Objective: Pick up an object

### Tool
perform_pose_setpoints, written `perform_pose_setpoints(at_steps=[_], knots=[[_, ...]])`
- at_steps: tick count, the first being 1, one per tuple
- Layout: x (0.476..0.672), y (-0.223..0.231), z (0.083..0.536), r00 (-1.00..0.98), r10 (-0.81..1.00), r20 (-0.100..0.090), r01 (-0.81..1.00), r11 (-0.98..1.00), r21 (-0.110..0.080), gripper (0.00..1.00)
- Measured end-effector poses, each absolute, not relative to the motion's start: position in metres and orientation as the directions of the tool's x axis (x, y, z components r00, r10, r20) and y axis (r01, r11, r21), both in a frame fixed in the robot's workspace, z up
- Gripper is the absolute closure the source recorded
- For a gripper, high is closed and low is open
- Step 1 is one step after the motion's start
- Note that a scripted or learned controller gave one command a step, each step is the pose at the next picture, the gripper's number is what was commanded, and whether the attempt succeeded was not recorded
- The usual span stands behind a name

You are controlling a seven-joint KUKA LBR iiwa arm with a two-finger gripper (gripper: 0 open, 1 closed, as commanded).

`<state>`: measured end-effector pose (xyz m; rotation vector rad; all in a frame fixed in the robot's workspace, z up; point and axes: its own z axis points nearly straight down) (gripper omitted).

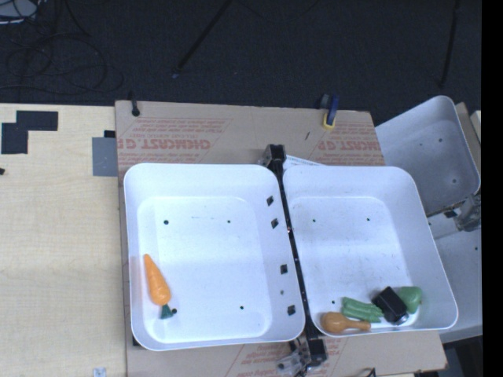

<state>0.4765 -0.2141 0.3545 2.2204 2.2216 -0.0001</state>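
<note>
An orange toy carrot [156, 281] with a small green top lies near the front left corner of the left bin [196, 181]. In the right bin [354, 181], along the front wall, lie an orange-brown pear-shaped toy [343, 323], a green pod-like toy [361, 309], a black block [391, 304] and a green rounded toy [410, 296], packed close together.
A grey metal plate [428, 148] stands at the right beyond the right bin. Brown cardboard [236, 136] lies under both bins, with a blue and yellow clamp [329, 110] at its back edge. A black divider strip [284, 234] runs between the bins.
</note>
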Motion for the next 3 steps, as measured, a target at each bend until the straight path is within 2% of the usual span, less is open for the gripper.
perform_pose_setpoints(at_steps=[1, 2, 3], knots=[[0.511, -0.212, 0.287, -0.004, 1.000, 0.002, 1.000, 0.004, -0.005, 1.00], [0.489, -0.200, 0.334, -0.002, 1.000, 0.000, 1.000, 0.002, 0.001, 1.00], [0.476, -0.214, 0.362, 0.001, 1.000, -0.002, 1.000, -0.001, 0.002, 1.00]])
